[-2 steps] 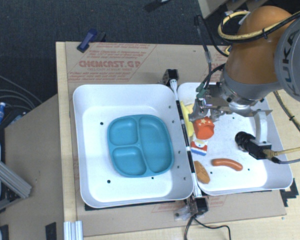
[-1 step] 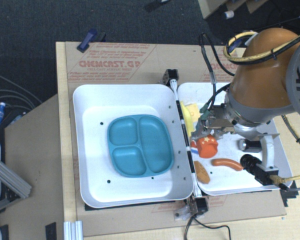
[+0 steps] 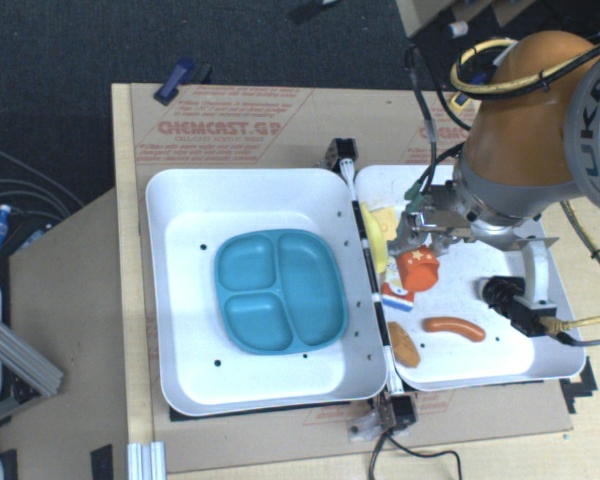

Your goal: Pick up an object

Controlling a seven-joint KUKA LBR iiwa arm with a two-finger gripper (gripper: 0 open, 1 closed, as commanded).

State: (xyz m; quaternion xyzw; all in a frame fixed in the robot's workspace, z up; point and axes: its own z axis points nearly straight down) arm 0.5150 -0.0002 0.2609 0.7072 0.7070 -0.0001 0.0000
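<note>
**Gripper low over a red toy in the right-hand bin**

The gripper [image 3: 420,236] hangs at the centre right of the frame, under the grey and orange arm [image 3: 525,128], low over the left part of the right bin [image 3: 485,366]. The wrist hides its tip, so I cannot tell whether it is spread, pressed together or pinching anything.

Directly below it in the frame lies a red toy [image 3: 419,271], the likeliest thing to pick. It touches the gripper or sits just under it, and nothing shows it being held. It looks like a small hollow plastic piece, so it is probably light, stiff and rather smooth. A grip across its rounded middle should hold, while one near an end could let it squirt out.

The space around it is crowded:
- A yellow toy [image 3: 380,233] lies to its left, against the bin's left side.
- A small striped piece [image 3: 398,304] sits just beside it, towards the lower left.
- A brown piece [image 3: 404,346] lies farther down.
- A sausage [image 3: 454,327] lies near it, towards the lower right.

The most open floor is to the right of the red toy and above it in the frame, so a straight lift looks safer than a sideways drag.

The left bin [image 3: 180,268] holds a blue plate [image 3: 280,290] in its middle, with bare floor all around it.
</note>
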